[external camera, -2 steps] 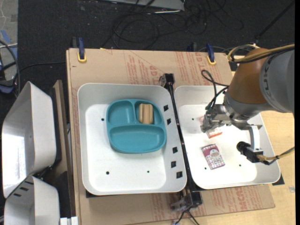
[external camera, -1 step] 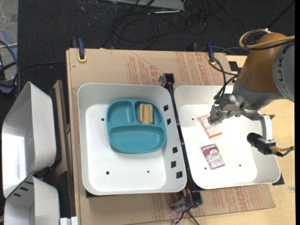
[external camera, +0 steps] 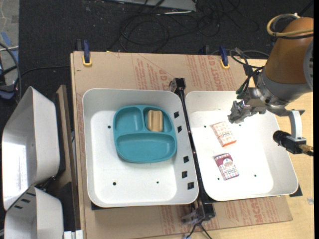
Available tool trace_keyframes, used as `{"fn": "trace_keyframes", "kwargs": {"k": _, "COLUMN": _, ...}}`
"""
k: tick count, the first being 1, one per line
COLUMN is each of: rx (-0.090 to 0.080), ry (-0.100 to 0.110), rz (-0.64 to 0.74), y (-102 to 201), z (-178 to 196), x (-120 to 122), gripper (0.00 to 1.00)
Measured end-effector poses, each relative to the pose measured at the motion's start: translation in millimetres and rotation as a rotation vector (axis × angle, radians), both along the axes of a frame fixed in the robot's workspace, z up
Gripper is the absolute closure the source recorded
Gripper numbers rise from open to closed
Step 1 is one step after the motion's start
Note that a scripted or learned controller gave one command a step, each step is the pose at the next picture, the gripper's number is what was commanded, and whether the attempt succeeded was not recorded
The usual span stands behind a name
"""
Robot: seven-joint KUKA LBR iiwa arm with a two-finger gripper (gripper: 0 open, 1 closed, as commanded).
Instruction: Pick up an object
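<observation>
Above the right bin (external camera: 279, 183), the hand (external camera: 238, 113) hovers near two packets (external camera: 224, 133); I cannot tell its state.

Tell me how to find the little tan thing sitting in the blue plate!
Look at the left white bin, which holds a teal divided plate. The plate has three compartments, and the tan wooden block lies in the small upper right one. It is plain and pale brown, unlike the two printed packets, one orange and one dark red, in the right bin.
</observation>
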State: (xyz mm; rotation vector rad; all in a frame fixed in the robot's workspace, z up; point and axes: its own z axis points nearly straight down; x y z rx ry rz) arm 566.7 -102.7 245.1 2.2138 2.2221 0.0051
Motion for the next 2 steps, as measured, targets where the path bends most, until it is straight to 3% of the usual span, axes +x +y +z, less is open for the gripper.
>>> {"fn": "trace_keyframes", "kwargs": {"k": 2, "rx": 0.002, "ry": 0.007, "rz": 0.004, "y": 95, "z": -8, "x": -15, "gripper": 1.00}}
